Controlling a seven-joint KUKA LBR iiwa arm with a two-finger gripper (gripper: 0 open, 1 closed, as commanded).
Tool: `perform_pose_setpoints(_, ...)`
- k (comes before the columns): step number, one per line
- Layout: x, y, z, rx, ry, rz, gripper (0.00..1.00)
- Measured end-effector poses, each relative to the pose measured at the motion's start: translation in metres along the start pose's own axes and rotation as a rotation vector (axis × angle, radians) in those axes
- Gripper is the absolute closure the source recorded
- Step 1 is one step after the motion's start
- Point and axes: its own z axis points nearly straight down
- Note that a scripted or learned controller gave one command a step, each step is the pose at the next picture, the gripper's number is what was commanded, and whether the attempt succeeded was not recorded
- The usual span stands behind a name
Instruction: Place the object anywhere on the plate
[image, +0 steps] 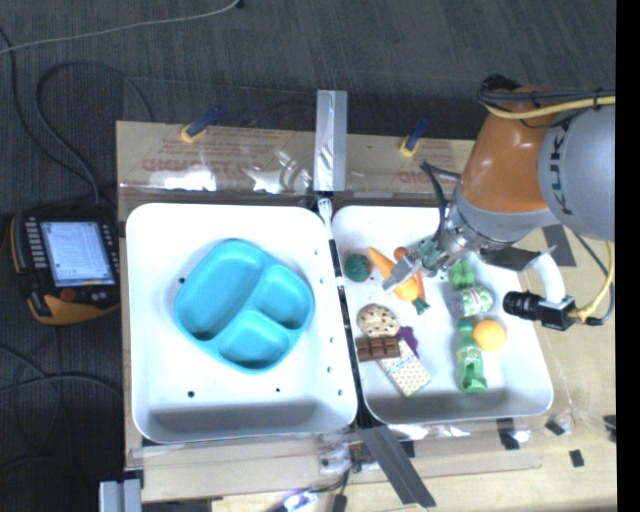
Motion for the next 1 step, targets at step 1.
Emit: perform_pose_setpoints(1, 0.0001, 0.0001, -0.0001, 0.0, 0.0, 0.0, 0.0)
